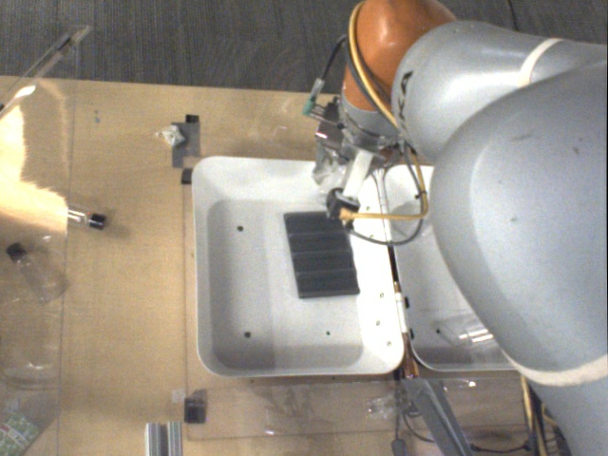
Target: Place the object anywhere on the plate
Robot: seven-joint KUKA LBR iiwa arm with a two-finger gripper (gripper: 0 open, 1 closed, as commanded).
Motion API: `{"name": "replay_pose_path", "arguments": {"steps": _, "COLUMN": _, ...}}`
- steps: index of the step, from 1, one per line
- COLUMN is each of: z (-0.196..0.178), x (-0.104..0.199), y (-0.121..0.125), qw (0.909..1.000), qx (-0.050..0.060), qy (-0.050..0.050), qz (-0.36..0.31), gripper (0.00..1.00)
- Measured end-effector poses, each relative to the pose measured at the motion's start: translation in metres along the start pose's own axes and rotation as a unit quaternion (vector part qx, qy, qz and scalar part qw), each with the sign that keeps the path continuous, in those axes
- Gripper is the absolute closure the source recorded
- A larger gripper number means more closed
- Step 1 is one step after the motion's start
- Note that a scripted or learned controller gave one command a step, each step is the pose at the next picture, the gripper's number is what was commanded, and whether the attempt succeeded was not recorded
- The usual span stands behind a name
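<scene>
A dark grey ribbed rectangular plate point(321, 253) lies flat in the left white bin point(228, 283), towards its right side. My gripper point(330, 173) hangs over the far right part of that bin, just beyond the plate's far edge. The arm's wrist hides most of it. I cannot make out any object held at the gripper.
The arm covers most of the right bin point(446, 335). On the bench to the left of the bins lie a small black-capped tube point(87, 219) and clear plastic items point(33, 269). Small black blocks point(191, 131) stand at the left bin's corners.
</scene>
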State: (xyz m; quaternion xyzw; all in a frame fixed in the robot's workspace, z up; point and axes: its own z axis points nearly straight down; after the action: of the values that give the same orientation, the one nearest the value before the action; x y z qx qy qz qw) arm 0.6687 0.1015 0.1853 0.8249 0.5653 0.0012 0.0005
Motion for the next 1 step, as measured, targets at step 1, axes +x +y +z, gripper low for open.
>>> {"name": "replay_pose_path", "arguments": {"steps": 1, "z": -0.0114, "x": 0.0660, "y": -0.0256, "qw": 0.9839, "qx": 0.000, "qy": 0.000, "qz": -0.179, "gripper": 1.00}}
